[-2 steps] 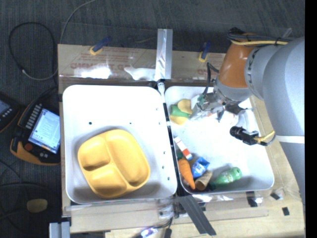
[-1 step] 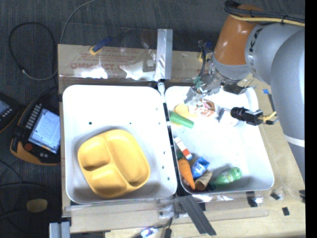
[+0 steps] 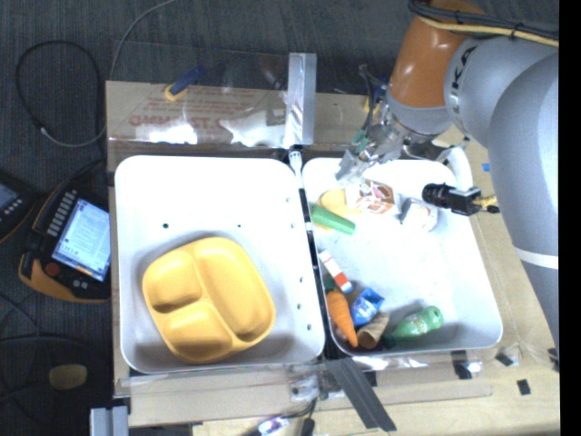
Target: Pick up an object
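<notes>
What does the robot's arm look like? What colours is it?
The arm is big, round and smooth, mostly grey, with a shiny orange band just above the wrist. A thin dark cable runs along the top of it. At the end sits a small metal hand, silvery with little green bits on it.

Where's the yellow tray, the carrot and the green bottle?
yellow tray (image 3: pixel 207 296), camera view, on the ridge between its compartments.
carrot (image 3: pixel 340 316), camera view, middle of its orange body.
green bottle (image 3: pixel 416 322), camera view, middle of its body.
</notes>
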Tool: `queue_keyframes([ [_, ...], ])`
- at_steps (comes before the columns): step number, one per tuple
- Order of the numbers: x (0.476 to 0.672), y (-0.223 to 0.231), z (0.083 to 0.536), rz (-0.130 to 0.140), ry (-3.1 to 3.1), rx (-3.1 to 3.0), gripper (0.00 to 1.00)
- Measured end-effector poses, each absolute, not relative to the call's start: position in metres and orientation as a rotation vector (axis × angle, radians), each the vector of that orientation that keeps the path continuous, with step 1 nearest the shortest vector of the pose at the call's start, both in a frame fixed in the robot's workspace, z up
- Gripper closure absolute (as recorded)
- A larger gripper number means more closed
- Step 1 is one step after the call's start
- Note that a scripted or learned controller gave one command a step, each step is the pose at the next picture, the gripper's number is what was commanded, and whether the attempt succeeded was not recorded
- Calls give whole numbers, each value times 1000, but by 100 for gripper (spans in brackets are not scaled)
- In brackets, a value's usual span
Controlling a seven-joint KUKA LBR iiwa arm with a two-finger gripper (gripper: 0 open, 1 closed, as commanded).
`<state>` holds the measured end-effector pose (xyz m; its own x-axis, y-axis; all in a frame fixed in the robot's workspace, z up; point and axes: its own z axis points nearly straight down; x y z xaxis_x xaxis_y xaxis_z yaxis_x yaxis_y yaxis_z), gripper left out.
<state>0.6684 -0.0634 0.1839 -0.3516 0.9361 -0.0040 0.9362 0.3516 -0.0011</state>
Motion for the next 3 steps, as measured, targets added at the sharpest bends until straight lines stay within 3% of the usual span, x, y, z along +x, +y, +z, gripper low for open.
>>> queue_keyframes([
  [1, 636, -129, 136, -4, 2690, 1620, 100],
  [2, 594, -106, 128, -3, 2697, 1612, 100],
  [3, 643, -81, 184, -3, 2417, 2006, 100],
])
